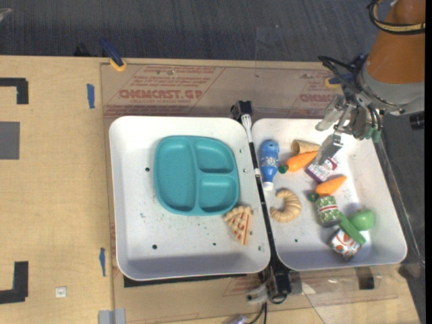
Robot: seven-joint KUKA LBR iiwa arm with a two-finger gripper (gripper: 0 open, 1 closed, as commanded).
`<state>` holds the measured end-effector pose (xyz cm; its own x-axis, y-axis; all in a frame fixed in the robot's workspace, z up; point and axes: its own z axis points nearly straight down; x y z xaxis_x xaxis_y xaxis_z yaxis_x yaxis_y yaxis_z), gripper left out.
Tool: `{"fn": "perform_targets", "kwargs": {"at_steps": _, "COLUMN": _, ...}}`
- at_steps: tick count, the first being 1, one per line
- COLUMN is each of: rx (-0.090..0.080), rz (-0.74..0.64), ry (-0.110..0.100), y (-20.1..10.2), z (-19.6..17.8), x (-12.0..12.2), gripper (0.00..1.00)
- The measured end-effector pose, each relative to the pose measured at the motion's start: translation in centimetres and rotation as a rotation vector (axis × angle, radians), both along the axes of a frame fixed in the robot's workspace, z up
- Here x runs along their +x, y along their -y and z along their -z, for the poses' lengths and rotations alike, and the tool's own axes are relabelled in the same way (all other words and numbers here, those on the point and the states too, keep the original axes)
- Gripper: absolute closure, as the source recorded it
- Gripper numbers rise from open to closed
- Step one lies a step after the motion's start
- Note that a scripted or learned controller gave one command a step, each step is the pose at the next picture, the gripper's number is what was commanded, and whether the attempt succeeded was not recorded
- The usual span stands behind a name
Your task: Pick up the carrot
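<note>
Two orange carrots lie in the right bin [388, 201]. One carrot [301, 160] rests near the bin's upper middle, its green end pointing left toward a blue bottle [268, 158]. The other carrot [331, 184] lies lower and to the right, beside a purple and white packet [320, 170]. My gripper [328, 140] hangs over the bin's upper right part, just right of the first carrot and above the packet. It is open, with nothing between its fingers.
The right bin also holds a croissant [287, 204], a tan cone [304, 146], two small cans [329, 211] [344, 244] and a green pepper [364, 219]. The left bin [128, 201] bears a teal divided plate [196, 174] and a waffle slice [239, 223].
</note>
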<state>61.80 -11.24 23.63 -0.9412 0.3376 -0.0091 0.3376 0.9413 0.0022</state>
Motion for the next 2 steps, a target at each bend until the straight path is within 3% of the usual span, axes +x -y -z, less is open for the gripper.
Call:
{"fn": "perform_targets", "kwargs": {"at_steps": 1, "rx": 0.003, "rz": -0.146, "ry": -0.013, "y": 1.1, "z": 12.3, "x": -3.4, "gripper": 0.00}}
{"fn": "perform_targets", "kwargs": {"at_steps": 2, "rx": 0.002, "rz": 0.180, "ry": 0.006, "y": 3.0, "z": 14.7, "x": -1.8, "gripper": 0.00}}
